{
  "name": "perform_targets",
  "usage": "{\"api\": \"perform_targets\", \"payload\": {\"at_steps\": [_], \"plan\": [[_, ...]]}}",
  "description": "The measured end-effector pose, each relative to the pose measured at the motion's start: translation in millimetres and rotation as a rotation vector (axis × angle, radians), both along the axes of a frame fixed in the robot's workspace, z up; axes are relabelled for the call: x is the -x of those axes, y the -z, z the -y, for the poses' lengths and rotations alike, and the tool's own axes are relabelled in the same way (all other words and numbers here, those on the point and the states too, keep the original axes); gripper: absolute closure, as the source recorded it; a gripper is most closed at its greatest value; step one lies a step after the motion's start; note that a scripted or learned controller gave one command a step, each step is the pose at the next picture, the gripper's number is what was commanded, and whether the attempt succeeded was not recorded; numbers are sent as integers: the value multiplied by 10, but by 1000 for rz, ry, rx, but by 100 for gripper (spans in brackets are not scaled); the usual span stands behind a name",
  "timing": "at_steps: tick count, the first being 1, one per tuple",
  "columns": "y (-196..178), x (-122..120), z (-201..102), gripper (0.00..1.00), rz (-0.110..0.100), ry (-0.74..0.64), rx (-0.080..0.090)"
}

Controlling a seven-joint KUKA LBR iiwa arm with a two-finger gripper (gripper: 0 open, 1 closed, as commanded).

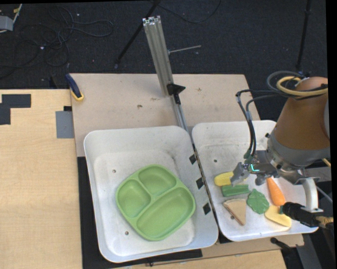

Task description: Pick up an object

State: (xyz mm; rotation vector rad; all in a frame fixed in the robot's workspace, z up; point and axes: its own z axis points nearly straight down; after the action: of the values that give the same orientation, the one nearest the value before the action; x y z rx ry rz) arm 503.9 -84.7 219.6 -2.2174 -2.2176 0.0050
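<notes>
The arm's wrist covered the right bin [212, 136] along its right rim, and the gripper [243, 177] sat too small and dark among cables to tell how its fingers stood. The carrot [276, 192] had its upper end tucked under the wrist. The yellow piece [278, 217] by the front right corner was partly overlapped by a black part.

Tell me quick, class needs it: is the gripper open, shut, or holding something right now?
Gripper: cannot be told. It sits low in the right bin, over the green stick and yellow piece.
</notes>
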Motion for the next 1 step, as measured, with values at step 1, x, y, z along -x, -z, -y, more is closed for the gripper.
{"api": "perform_targets", "payload": {"at_steps": [1], "plan": [[-7,-5,1,0,2,0,0]]}}
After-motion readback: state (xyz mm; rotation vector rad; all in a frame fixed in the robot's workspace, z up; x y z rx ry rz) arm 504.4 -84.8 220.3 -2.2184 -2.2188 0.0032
